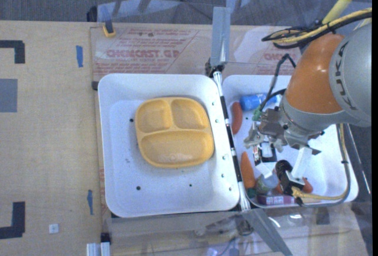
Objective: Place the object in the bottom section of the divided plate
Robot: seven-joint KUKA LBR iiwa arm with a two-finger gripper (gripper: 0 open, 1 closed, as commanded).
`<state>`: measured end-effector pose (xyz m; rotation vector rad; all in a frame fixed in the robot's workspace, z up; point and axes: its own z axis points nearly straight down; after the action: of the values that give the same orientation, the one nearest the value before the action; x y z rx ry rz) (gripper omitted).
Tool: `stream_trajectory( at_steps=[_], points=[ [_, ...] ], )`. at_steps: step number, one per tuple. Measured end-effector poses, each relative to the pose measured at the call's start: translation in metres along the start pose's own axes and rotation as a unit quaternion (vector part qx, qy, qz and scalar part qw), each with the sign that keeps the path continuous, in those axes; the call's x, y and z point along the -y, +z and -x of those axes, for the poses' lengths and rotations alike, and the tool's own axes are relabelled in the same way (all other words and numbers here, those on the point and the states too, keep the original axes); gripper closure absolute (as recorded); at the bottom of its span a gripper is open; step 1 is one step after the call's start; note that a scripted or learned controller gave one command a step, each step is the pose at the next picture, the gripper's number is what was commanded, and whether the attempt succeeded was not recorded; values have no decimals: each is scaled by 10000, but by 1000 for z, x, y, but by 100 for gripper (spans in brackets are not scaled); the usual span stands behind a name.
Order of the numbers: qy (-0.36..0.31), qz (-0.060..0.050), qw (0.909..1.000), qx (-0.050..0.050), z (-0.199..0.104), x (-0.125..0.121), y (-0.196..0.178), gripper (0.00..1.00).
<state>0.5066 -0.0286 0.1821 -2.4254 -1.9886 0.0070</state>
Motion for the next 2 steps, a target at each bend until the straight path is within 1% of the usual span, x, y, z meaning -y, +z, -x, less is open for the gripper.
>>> stream_trajectory(
  at_steps=[1, 2],
  points=[
    [285, 11, 9996, 7, -67, -28, -21, 100],
    [2351, 12, 9720, 10, -63, -84, -66, 100]
  ],
)
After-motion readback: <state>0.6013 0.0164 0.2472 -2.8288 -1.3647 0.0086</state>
